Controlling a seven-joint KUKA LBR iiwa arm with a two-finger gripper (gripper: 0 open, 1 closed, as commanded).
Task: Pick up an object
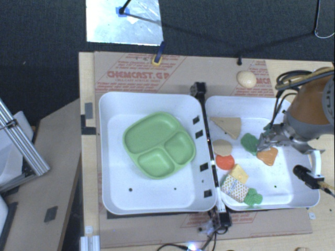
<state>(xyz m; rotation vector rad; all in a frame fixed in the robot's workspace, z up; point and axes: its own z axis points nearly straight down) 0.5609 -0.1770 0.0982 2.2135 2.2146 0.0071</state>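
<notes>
The gripper (268, 139) is low in the right bin (298, 195), right between a green piece (249, 142) on its left and an orange wedge (268, 156) just nearer. Both lie touching or nearly touching the tip. I cannot tell how far the fingers are apart; the wrist hides them and nothing shows gripped

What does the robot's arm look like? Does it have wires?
The arm is round and chunky, grey with an orange band above the wrist. Black cables loop beside it. Its small gripper looks like dark grey metal.
</notes>
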